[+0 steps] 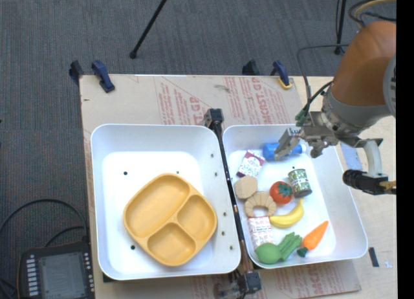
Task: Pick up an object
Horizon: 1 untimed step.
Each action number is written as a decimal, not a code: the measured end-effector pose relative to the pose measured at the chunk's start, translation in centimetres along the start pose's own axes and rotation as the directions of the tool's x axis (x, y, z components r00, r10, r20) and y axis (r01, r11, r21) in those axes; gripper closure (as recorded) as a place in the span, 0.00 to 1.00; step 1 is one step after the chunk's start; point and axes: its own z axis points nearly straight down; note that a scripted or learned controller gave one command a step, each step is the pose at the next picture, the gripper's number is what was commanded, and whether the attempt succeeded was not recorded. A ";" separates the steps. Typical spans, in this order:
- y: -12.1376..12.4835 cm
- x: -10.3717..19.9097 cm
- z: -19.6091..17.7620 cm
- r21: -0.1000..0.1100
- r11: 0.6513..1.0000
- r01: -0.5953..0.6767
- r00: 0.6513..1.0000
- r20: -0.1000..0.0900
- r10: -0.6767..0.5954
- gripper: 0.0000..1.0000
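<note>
My gripper [301, 147] hangs over the back of the right bin [346, 217], fingers spread open with nothing held between them. A blue object [270, 149] lies partly under its left finger [283, 147]. Below it in the bin lie a green can [299, 182], a red tomato [281, 192], a banana [288, 216], a carrot [315, 234], a green vegetable [278, 250], a croissant [260, 203], a round biscuit [246, 188], a purple-white packet [251, 164] and a red-white packet [260, 230].
The left bin [113, 145] holds a yellow divided plate [169, 219]. The bins sit on a cardboard-covered bench [168, 100] with blue clamps at its back edge. A black part of the arm [362, 181] overhangs the right bin's right rim.
</note>
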 end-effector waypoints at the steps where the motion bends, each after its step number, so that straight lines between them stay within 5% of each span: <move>1: 3.4 0.8 16.0 -0.003 1.000 0.000 1.000 -0.001 0.000 0.00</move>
